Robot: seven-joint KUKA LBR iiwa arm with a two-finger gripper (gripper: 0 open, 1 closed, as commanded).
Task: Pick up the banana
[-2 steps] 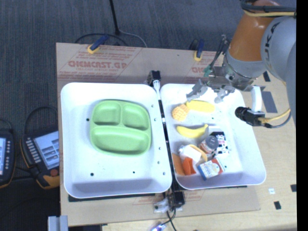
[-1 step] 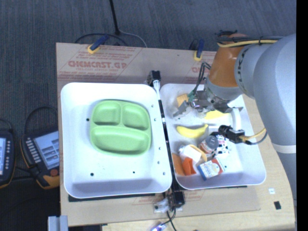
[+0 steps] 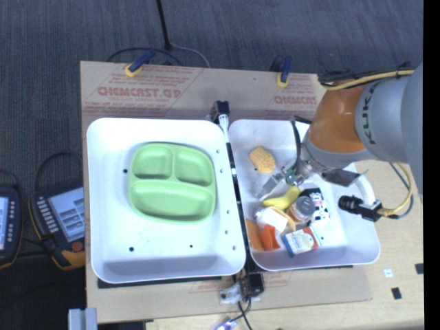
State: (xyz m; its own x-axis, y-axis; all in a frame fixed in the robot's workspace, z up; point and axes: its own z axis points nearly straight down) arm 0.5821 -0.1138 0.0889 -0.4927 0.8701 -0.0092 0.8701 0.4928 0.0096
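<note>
Two white bins (image 3: 103, 184) on a cardboard-topped bench (image 3: 158, 91), dark carpet (image 3: 69, 19) around.

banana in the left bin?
No. The banana lies in the right bin among other items, near the gripper; the left bin holds a green tray.

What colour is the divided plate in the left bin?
Light green; the divided plate shows clearly in the camera view, lying in the left bin.
</note>
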